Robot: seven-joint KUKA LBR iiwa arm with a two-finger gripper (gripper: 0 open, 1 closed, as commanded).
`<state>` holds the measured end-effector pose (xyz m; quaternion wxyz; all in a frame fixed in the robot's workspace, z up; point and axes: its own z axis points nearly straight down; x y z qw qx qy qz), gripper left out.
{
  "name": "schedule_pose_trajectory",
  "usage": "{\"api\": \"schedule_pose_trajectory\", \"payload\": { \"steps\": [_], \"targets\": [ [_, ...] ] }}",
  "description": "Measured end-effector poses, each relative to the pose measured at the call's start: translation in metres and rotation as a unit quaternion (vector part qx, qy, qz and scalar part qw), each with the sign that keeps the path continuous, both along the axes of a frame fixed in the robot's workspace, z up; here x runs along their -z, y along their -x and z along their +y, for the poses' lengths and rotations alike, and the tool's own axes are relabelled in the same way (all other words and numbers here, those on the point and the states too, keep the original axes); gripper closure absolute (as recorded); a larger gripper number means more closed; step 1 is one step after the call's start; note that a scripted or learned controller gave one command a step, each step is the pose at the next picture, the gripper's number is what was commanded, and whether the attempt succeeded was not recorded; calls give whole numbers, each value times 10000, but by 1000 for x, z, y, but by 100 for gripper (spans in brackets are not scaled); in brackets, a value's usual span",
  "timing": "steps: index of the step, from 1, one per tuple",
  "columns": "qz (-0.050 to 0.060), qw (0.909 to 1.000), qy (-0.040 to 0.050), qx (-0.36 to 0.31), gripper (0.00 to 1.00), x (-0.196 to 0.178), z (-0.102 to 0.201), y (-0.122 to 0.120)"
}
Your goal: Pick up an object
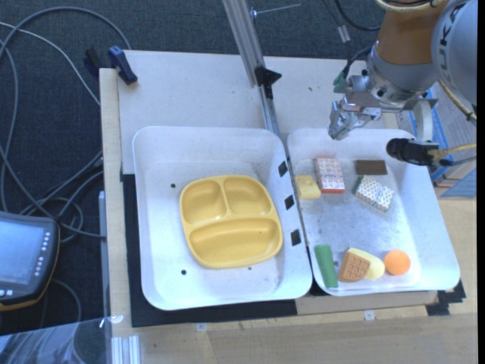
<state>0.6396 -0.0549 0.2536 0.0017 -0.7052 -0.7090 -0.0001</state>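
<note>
Gripper [342, 126] above right bin's [447, 260] far edge, finger state impossible to tell, nothing visibly held. Red-patterned box [329, 174] nearby in that bin, beside yellow block [308, 186].

Single fixed camera above bench [189, 82], looking down at slant; both white bins [151, 203] in frame; arm [413, 36] enters from right.

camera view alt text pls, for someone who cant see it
A grey and orange robot arm holds its tool above the far edge of the right bin, which holds small toy foods including an orange ball, a green stick and a red and white box. The left bin holds a yellow divided plate.
</note>
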Motion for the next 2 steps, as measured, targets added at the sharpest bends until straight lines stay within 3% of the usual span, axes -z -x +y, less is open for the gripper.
{"api": "schedule_pose_trajectory", "payload": {
  "steps": [2],
  "targets": [
    [-1,10000,-7,-12,100,9,117,13]
  ]
}}
